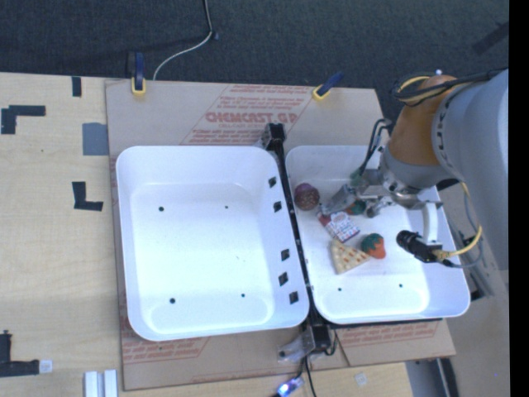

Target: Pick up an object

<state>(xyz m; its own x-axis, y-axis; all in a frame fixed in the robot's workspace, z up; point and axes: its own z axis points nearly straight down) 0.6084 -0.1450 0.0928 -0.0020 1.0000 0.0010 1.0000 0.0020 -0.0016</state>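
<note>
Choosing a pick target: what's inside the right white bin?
The right white bin holds a dark round ball, a red-and-white packet, a tan waffle-like wedge and a red-orange strawberry-like toy. The gripper covers whatever lies beneath it.

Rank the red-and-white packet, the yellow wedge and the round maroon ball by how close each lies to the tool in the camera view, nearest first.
Measured from the tool in the right bin:
1. Red-and-white packet, just below the tool.
2. Round maroon ball, to its left, near the divider between the bins.
3. Yellow wedge, farther down, beside the red-and-green piece.
</note>
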